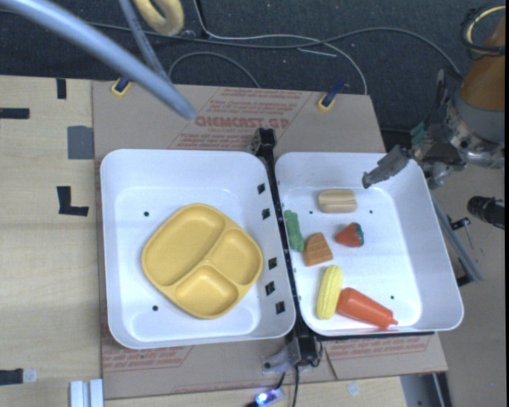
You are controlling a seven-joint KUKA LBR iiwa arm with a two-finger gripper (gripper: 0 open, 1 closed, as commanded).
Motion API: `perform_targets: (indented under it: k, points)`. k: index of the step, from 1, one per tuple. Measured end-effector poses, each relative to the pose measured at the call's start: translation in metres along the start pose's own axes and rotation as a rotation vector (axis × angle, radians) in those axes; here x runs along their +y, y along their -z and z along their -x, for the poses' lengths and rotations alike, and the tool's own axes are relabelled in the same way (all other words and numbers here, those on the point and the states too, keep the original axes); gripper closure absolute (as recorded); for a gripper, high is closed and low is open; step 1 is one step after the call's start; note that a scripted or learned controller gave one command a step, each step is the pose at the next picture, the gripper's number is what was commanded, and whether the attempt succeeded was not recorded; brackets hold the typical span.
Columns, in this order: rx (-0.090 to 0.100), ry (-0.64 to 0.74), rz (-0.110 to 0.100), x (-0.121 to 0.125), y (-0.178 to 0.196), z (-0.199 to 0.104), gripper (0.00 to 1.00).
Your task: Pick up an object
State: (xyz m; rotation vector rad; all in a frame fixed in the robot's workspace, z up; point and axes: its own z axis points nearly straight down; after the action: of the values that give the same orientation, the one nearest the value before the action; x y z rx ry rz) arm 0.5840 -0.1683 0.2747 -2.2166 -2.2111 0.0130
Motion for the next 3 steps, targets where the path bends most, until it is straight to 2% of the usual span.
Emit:
perform_targets:
  k: [1,3]
  points:
    - [-0.002,0.004,0.012,0.002,0.008,-0.001,0.0]
    - [-0.002,0.004,0.008,0.007,-0.086,-0.01,0.0]
